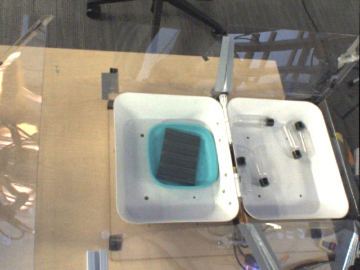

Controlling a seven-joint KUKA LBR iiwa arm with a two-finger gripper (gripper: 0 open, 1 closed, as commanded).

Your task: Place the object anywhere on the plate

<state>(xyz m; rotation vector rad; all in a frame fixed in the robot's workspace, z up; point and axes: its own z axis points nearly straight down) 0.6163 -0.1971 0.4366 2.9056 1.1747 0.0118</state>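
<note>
A dark grey ribbed block (pixel 179 156) lies flat on a teal square plate (pixel 210 156) in the middle of the left white bin (pixel 130 201). The block rests fully within the plate, its long side running roughly front to back and tilted slightly.
The right white bin (pixel 326 198) holds several clear tubes with black caps (pixel 298 139), scattered over its floor. A metal divider post (pixel 225 66) rises behind the seam between the bins. An office chair base (pixel 163 1) stands on the carpet beyond the wooden bench.
</note>
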